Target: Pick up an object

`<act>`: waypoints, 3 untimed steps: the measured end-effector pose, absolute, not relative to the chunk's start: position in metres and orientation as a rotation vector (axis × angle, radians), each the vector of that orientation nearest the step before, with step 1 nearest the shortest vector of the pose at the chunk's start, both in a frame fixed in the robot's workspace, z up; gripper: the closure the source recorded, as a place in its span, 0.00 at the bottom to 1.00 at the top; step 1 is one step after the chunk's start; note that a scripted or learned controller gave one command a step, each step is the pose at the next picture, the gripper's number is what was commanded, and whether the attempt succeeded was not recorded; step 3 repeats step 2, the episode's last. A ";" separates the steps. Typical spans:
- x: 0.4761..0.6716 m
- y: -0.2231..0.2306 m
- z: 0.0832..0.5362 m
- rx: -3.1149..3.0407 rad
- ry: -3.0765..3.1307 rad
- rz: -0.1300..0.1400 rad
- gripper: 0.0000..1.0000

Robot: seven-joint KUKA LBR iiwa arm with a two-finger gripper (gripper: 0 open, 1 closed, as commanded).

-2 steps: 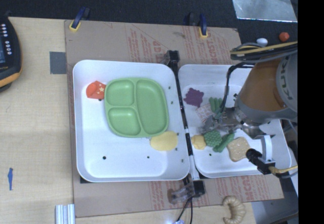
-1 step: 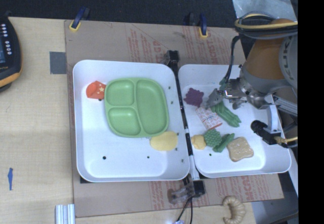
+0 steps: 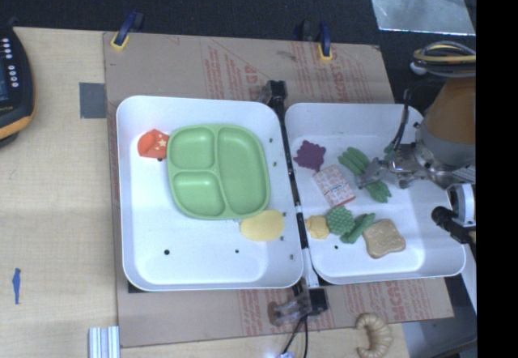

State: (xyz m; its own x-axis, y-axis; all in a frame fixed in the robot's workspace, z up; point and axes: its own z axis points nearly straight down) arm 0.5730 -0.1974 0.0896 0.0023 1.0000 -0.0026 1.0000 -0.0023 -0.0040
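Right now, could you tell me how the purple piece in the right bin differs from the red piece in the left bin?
The purple piece is dark with a jagged, leaf-like outline; the red piece is bright, rounder, and bears a small pale mark. The purple piece lies apart from its neighbours in the right bin, while the red piece sits right against the green divided plate in the left bin. Both are small and lie flat on a white bin floor.
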 end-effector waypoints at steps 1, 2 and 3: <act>0.574 -0.194 0.103 -2.215 -2.226 0.006 1.00; 0.591 -0.110 0.147 -2.207 -2.236 -0.005 1.00; 0.591 -0.110 0.147 -2.207 -2.236 -0.005 1.00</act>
